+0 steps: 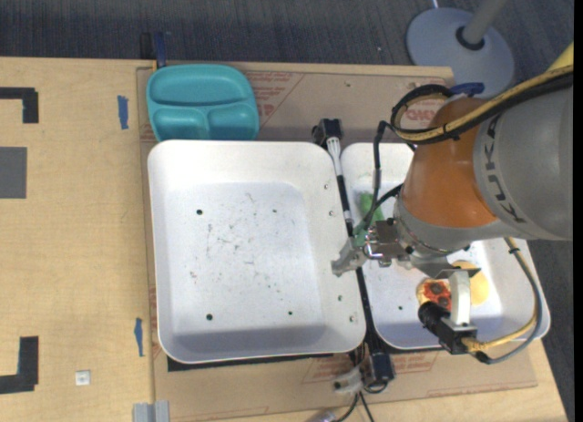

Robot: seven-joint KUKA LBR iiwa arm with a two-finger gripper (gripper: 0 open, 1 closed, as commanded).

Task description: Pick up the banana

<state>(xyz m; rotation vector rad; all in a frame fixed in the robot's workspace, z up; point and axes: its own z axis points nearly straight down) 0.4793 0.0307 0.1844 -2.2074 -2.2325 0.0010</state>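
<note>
The arm runs off the picture's right edge and covers most of the right bin beside the pincer. Just above the pincer a green thing pokes out from under the wrist, too hidden to name. Farther right of the pincer a yellow patch shows, possibly the banana, mostly covered.

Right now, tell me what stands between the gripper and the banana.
Cannot tell fully: the arm covers the right bin between the gripper, at the bins' shared edge, and the yellow banana peeking out. A small orange thing shows between them.
</note>
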